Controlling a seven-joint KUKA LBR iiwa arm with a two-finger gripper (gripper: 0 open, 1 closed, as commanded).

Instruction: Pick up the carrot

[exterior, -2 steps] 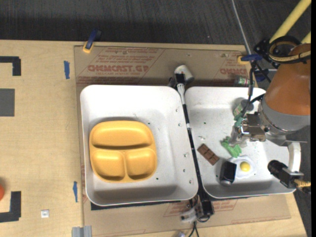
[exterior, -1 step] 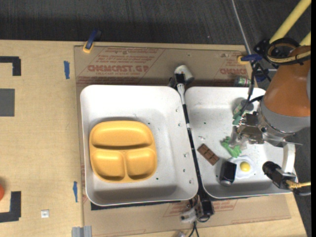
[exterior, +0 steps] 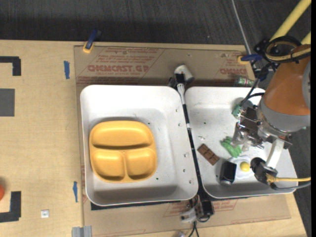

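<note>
The bench (exterior: 39, 147) bears a brown printed board (exterior: 123, 63) with two white bins (exterior: 170, 100) side by side.

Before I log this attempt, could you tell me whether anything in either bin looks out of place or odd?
Nothing looks spilled or damaged. The yellow tray sits level in the left bin. In the right bin, a brown chocolate piece lies askew, apart from the clutter beneath the gripper. I can't make out a carrot.

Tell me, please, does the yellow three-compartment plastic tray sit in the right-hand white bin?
No, the yellow three-compartment plastic tray lies in the left white bin.
</note>
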